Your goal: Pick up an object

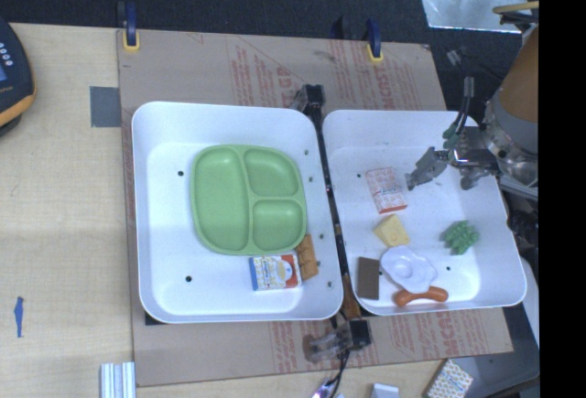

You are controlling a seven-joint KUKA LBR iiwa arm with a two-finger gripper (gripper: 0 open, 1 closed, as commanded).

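smooth green divided plate [247,199] in left bin [151,204], small carton [274,273] below it. in right bin [513,282]: flat packet [385,189], yellow wedge [392,230], bumpy green sprig [460,237], orange carrot [420,296]. gripper [449,170] over upper right, nothing held; can't tell whether spread or closed. arm cropped at right edge.

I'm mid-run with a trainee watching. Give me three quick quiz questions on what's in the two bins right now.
1. True or false: the green divided plate lies in the left bin.
2. Which item in the right bin is nearest the gripper: A) orange carrot B) red-and-white packet C) brown block?
3. Fill in: the green broccoli piece lies near the right bin's ____ wall.

Key: 1 true; 2 B; 3 right.
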